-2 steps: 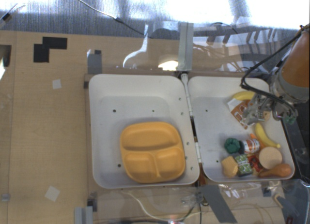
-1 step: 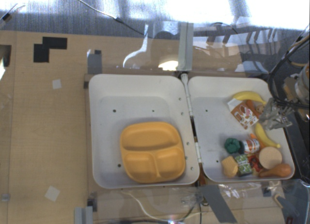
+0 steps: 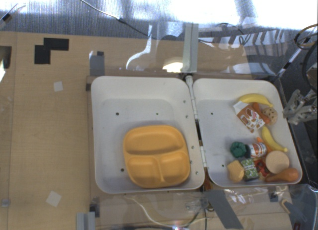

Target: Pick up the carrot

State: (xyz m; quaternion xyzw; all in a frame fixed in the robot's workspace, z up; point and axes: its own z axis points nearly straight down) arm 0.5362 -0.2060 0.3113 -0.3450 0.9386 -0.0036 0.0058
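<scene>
The carrot (image 3: 260, 113) is a short orange piece in the right bin (image 3: 218, 124), near its far right. It lies between a snack packet (image 3: 250, 118) and a brown cookie (image 3: 270, 114), just below a banana (image 3: 255, 98). My gripper (image 3: 298, 106) hangs at the right bin's outer rim, to the right of the carrot and apart from it. Nothing shows in its grasp.
The left bin (image 3: 107, 105) holds an orange divided tray (image 3: 156, 155). In the right bin's near right corner crowd a second banana (image 3: 273, 140), a green item (image 3: 239, 149), a can (image 3: 257, 149), a bun (image 3: 277, 162), a drumstick (image 3: 284, 175) and small boxes (image 3: 243, 170).
</scene>
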